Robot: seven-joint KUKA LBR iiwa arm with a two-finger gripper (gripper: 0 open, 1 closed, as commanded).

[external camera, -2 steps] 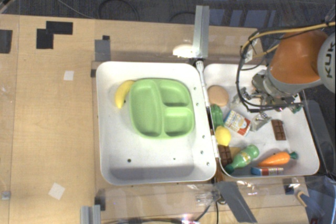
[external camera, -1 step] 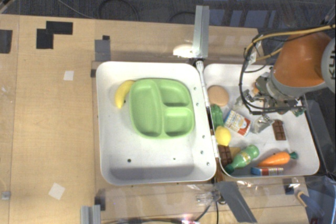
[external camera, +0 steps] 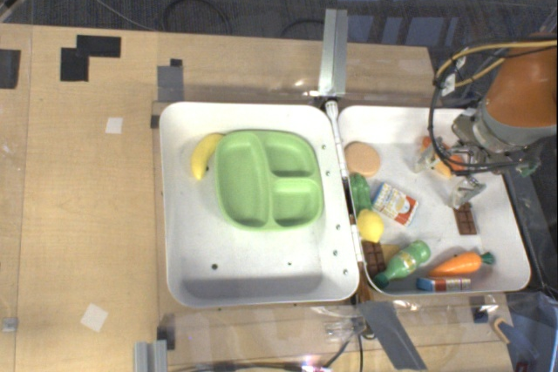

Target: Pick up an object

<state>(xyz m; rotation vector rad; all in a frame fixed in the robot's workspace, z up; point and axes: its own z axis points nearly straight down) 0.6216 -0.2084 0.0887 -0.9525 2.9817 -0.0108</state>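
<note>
A grey robot arm with an orange band reaches in from the right over the right-hand white bin, one of two set side by side on a wooden bench. Its gripper hangs low above the bin's right side, just over a small brown bar lying on the bin floor; whether the gripper stands wide or narrow cannot be told from this angle, and nothing is seen held by it. Objects for picking lie scattered across the same bin: a round tan cookie near the upper left corner, a small red-and-white packet toward the middle, a yellow lemon just below it, a green bottle lying on its side near the front edge, and an orange carrot beside the bottle with a blue-and-red marker just in front of it. A small orange-and-white piece sits near the arm's wrist. In the left bin, a green divided tray rests toward the back, with a yellow banana touching its left edge.
</note>
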